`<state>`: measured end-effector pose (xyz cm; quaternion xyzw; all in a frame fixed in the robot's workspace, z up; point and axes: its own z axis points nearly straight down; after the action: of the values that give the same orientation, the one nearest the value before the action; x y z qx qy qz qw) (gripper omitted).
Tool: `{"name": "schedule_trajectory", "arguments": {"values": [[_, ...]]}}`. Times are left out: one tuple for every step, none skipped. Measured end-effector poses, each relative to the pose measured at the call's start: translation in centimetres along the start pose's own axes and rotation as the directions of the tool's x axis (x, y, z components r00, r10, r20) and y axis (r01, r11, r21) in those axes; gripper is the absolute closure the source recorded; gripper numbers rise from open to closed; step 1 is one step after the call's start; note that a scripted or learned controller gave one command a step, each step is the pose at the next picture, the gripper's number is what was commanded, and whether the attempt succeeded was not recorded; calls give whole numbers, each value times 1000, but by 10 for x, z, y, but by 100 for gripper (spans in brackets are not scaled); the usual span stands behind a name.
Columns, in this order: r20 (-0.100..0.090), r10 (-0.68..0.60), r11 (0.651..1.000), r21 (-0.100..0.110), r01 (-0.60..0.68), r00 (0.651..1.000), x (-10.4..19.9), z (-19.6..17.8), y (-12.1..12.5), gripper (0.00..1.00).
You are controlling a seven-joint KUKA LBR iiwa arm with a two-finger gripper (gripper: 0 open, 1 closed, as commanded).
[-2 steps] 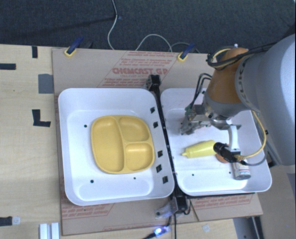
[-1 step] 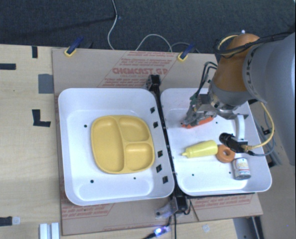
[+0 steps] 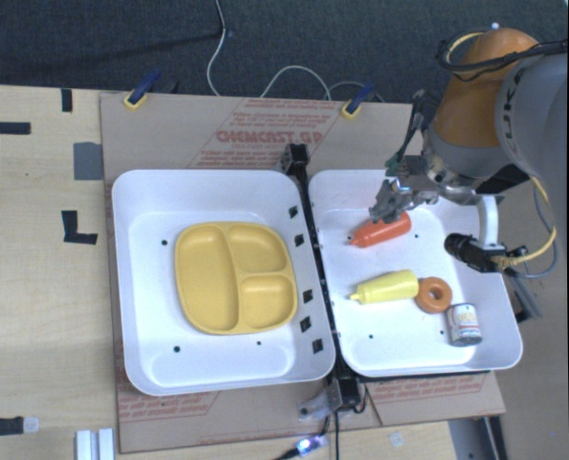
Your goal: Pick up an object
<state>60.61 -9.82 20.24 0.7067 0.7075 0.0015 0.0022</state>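
Tool: the tool (image 3: 392,202) sat in the upper part of the right bin (image 3: 500,353), right of frame centre.
Tool state: whether it was spread or pressed together could not be told.
Carrot: the orange carrot (image 3: 380,230) lay directly beneath the tool, apparently touching its tip.
Others: a yellow bottle (image 3: 388,287), ring (image 3: 434,295) and small can (image 3: 465,324) lay lower right.
Left bin: the left bin (image 3: 131,257) held a yellow plate (image 3: 235,276).
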Motion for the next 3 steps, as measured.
{"name": "schedule_trajectory", "arguments": {"values": [[-1, 0, 1000, 3, 0, 1000, 0, -26, 1, 100], [-3, -5, 1000, 7, 5, 1000, 54, -32, -24, 100], [-3, -5, 1000, 9, 5, 1000, 107, -19, -45, 100]]}}
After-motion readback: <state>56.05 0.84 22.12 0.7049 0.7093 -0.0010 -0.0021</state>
